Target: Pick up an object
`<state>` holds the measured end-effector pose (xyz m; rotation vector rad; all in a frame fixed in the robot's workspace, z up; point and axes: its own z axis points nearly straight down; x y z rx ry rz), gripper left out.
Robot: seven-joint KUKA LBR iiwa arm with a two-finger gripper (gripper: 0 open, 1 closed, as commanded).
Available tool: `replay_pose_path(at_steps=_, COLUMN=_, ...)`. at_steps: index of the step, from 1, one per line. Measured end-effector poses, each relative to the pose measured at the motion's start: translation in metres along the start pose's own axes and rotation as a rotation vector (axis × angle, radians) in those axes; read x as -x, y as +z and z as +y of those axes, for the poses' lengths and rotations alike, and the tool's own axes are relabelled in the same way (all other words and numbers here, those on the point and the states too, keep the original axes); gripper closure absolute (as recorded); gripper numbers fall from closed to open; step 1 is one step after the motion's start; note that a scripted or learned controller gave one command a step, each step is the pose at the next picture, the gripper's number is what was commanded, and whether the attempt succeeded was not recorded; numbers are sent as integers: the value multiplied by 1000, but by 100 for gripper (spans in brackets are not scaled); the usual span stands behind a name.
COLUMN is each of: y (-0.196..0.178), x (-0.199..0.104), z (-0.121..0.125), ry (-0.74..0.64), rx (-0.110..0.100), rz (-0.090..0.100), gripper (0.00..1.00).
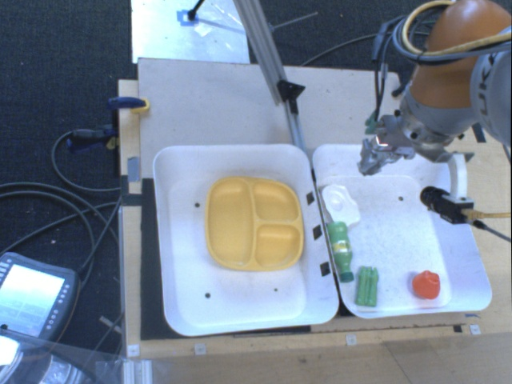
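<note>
Hovering at upper right over the right bin (472,238), gripper (373,160) grip impossible to tell; green bottle (341,250) below looking light, rigid, slippery; best pinched mid-body.

The scene is lit brightly and evenly from above. The two white bins (240,310) are nearly washed out, with little surface detail kept. Shadows are soft and short. The dark floor is rendered grainy. Slight blur is seen on the gripper (374,160), and focus elsewhere is moderately sharp.
</note>
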<state>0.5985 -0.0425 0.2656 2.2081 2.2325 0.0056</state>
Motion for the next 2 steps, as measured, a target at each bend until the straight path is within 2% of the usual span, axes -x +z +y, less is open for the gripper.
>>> replay_pose_path(at_steps=1, y=0, x=-55, z=18, ry=0, rx=0, rz=1, gripper=100)
replay_pose_path(at_steps=2, y=14, x=-95, z=48, ry=1, rx=-1, rz=0, gripper=100)
